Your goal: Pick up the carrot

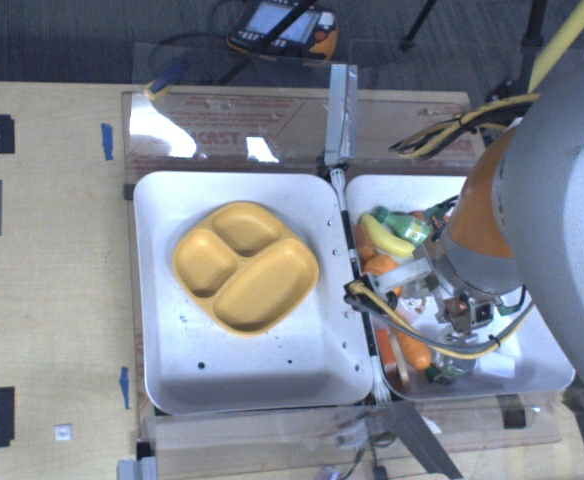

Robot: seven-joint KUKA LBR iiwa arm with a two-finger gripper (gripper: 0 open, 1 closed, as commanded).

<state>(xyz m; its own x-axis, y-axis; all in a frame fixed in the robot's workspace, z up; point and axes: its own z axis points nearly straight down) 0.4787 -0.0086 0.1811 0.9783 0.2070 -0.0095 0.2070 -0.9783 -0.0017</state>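
so far nothing is lifted: the carrot (413,351) lies in the right bin (544,353) under the gripper (459,313); whether its fingers are apart or together, i cannot tell.

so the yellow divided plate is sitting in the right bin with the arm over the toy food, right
Not quite. The camera view shows the yellow divided plate in the left bin, not the right. The arm is indeed over the toy food in the right bin.

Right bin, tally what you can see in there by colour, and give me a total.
Partly hidden by the arm, so this counts visible items in the right bin:
Yellow: 1, a banana
Orange: 2, a carrot and a rounder piece
Green: 1
Total: 4
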